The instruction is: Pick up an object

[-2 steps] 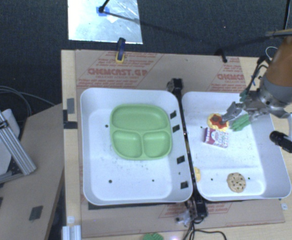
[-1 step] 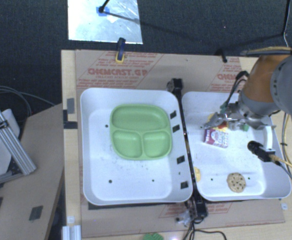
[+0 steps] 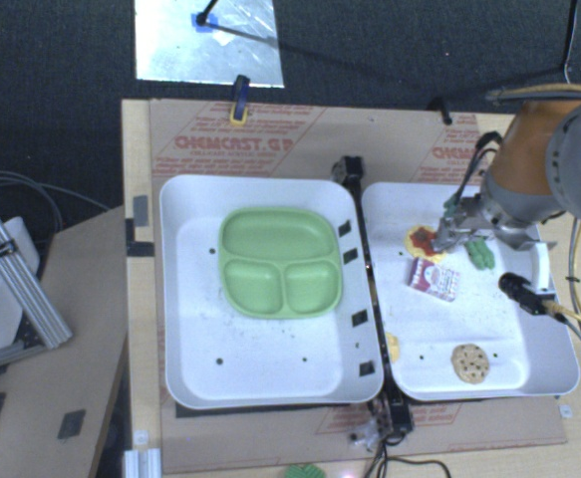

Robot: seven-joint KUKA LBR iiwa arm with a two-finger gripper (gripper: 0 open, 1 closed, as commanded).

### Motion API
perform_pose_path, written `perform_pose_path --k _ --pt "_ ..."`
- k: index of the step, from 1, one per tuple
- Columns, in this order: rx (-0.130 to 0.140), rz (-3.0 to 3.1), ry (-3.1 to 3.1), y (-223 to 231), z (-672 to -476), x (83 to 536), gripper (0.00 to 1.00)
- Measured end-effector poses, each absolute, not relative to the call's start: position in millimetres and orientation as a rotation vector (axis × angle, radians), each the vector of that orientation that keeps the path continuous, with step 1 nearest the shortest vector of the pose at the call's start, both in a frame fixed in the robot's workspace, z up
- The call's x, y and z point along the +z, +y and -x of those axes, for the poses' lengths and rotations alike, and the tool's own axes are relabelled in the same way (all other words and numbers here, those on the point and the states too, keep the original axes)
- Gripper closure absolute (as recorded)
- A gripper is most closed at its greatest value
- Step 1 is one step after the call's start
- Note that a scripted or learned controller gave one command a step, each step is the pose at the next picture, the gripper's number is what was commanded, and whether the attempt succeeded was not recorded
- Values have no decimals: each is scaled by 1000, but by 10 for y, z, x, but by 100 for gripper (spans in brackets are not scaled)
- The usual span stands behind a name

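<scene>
Slanted overhead view of a table covered by a brown sheet printed in red capitals that read "CHEMCAST", followed by what look like "G P"; the same print repeats toward the right, partly hidden. Two shallow white bins sit side by side on it. The left bin holds a pale green plate, lying flat, with one large compartment and two small ones. The right bin holds the loose objects to pick from: a small box in white, red and purple, its label too small to read; a round chocolate-chip cookie near the front wall; a yellow and red item; and a green item. A grey arm with an orange band reaches in from the right, and its end effector is low over the right bin, between the yellow and red item and the green item, just behind the box; whether it is open or closed cannot be told. Behind the bins a yellow and black clamp grips the table edge, and a crinkled silver sheet lies on the dark floor
</scene>
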State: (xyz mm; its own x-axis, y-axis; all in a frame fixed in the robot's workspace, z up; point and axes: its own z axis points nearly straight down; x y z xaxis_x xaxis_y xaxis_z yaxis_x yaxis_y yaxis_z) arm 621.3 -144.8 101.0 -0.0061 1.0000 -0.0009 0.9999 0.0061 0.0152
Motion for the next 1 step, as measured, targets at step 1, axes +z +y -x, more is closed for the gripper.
perform_pose_path --k 1 --pt "15 -2207 2220 -1448 -6211 1005 0"
